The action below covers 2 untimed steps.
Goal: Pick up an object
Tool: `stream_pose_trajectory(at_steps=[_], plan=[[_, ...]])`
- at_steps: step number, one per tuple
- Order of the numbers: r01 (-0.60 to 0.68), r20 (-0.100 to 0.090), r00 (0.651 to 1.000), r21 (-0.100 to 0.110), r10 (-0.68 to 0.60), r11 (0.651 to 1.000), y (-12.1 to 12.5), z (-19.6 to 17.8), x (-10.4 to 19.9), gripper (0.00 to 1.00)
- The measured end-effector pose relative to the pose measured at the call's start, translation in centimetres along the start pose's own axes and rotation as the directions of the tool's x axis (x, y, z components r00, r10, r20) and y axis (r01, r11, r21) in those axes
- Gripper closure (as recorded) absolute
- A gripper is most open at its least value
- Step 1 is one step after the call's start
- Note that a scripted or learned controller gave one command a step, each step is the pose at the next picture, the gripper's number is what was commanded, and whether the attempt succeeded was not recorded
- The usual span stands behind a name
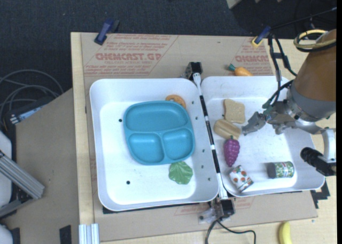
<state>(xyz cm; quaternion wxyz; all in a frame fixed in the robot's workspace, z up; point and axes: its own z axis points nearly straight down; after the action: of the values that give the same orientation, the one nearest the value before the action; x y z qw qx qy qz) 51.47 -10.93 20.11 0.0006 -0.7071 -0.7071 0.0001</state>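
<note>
Hovering over right bin (307, 181), gripper (255, 123) empty, fingers' spread impossible to tell. Bread roll (227, 128) just left of fingertip, toast slice (234, 111) above it, purple grapes (231, 151) below. Small can (281, 170) lies near bin's front edge, well apart from gripper.

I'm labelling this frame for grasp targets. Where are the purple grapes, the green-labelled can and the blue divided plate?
purple grapes (231, 151): camera view, middle of the bunch.
green-labelled can (281, 170): camera view, middle of its side.
blue divided plate (155, 123): camera view, floor of its large upper compartment.
</note>
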Motion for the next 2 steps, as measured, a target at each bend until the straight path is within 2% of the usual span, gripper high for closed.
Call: stream_pose_trajectory(at_steps=[1,2], plan=[[-0.001,0.0,1.0,-0.001,0.001,1.0,1.5,11.7,1.3,0.0],[-0.001,0.0,1.0,0.002,0.001,1.0,-3.6,11.7,1.2,0.0]])
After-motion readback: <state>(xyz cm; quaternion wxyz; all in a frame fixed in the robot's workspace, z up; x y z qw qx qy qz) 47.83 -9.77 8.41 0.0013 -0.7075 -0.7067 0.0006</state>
